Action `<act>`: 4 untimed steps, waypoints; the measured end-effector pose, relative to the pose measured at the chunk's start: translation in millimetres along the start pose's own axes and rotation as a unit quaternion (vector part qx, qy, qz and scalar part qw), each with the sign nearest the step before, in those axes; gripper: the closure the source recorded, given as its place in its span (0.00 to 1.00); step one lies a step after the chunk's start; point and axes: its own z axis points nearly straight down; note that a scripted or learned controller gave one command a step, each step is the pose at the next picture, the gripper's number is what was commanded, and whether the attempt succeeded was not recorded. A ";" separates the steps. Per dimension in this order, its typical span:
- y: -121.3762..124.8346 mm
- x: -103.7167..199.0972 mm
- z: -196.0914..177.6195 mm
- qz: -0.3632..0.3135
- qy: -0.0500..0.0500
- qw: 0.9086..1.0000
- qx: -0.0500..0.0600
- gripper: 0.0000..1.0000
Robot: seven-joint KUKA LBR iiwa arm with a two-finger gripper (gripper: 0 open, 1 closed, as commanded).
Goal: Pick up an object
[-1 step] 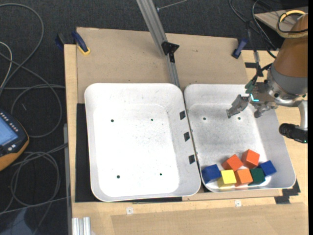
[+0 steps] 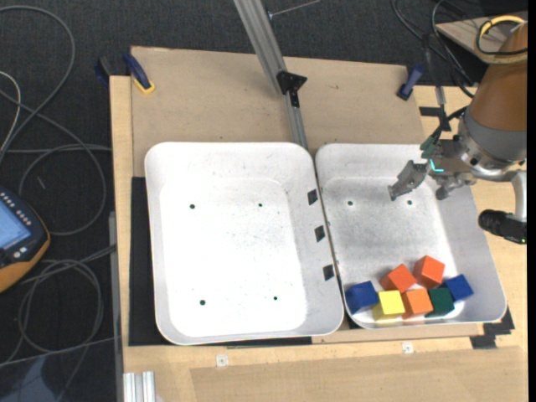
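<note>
Two white bins [image 2: 167, 174] sit on the bench. Over the right bin's far edge, the gripper [image 2: 425, 182] hangs open, holding nothing. Blocks [image 2: 408, 290] crowd its near edge.

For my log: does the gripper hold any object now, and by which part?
Nothing is held. The gripper hangs open above the right bin, away from the blocks.

Grey arm [image 2: 494, 145], orange band [image 2: 502, 99] above wrist; metal-grey hand [image 2: 425, 184], small teal light, black cable
</note>
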 end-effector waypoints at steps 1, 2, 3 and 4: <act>-0.8 3.2 42.5 0.000 0.000 1.000 0.002 0.00; 8.0 2.6 98.4 0.000 0.000 1.000 0.003 0.00; 7.5 3.4 129.2 0.000 0.000 1.000 0.002 0.00; 8.9 3.3 116.0 0.000 0.000 1.000 -0.001 1.00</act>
